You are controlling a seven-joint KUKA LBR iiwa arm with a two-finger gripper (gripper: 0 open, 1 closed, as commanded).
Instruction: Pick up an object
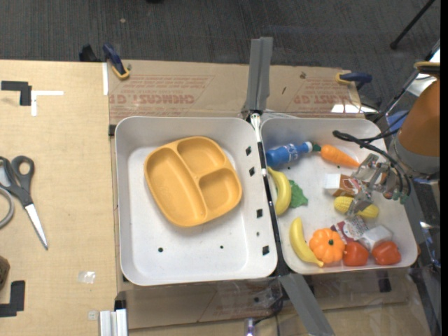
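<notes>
The gripper [359, 205] hangs low over the right bin [308, 127], above the corn [353, 205] at its three o'clock (fingers' spread: cannot tell). Approach step, seemingly; next calls for closing on it.

Gripper [362, 203] hangs over the right bin [318, 127], above a corn cob [355, 205].
</notes>
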